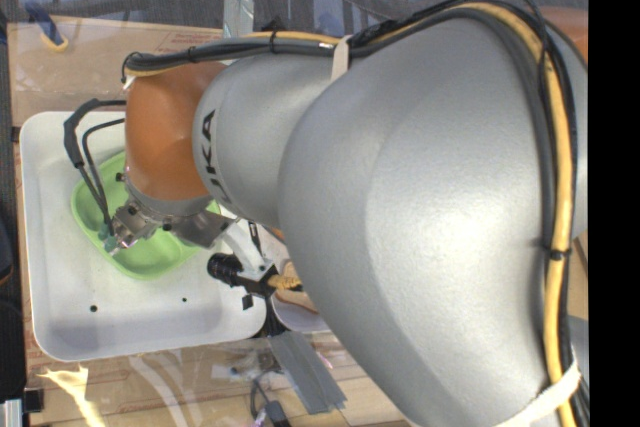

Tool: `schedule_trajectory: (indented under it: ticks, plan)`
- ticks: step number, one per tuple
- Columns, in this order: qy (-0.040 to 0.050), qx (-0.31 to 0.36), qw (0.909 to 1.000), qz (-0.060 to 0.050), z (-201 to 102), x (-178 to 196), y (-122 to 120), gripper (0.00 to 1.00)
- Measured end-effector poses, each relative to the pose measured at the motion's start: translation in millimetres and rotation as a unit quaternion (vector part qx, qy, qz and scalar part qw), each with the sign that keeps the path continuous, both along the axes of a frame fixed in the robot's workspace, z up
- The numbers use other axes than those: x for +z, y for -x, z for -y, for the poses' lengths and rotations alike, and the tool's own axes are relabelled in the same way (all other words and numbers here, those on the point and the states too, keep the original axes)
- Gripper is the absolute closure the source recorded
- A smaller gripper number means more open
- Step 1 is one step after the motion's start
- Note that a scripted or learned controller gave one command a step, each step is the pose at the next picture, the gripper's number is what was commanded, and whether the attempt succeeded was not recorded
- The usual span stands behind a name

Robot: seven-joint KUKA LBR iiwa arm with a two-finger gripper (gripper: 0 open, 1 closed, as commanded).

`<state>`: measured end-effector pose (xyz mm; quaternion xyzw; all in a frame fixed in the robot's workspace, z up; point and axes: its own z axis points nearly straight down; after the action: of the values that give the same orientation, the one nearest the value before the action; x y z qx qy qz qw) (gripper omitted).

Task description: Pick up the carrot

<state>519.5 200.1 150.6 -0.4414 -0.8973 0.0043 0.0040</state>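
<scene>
The arm (420, 215) is reaching in from the right and taking up most of the view; its orange band (165, 140) is sitting just above the wrist, and the wrist is pointing down into the left bin (60, 315); the jaws are hanging at the wrist's lower end, over the near rim of a green bowl (150, 257), and whether they are open or closed cannot be told, since the wrist housing is covering them; nothing is showing between them.

To the right of the jaws and a little nearer the camera, well apart from them, a small orange-tan sliver (288, 284) is peeking out from under the arm's edge, by the right wall of the left bin; this is probably the carrot, though most of it is lying hidden; the visible part is looking pale orange with a yellowish tip, and its long axis is seeming to run roughly left to right, with the tip pointing back toward the jaws' side; its far end is lost under the arm.

Between the jaws and that sliver, a black fitting (225, 267) is sticking out over the white bin floor; black cables (80, 130) are looping from the band down beside the jaws, on their far left; the brown table (60, 65) is showing beyond the bin.
</scene>
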Motion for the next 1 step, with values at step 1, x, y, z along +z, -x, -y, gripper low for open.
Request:
schedule_trajectory:
  ticks: [1]
  plan:
    - [-0.0018, 0.048, 0.9988, 0.005, -11.6, 27.9, -41.3, 1.00]
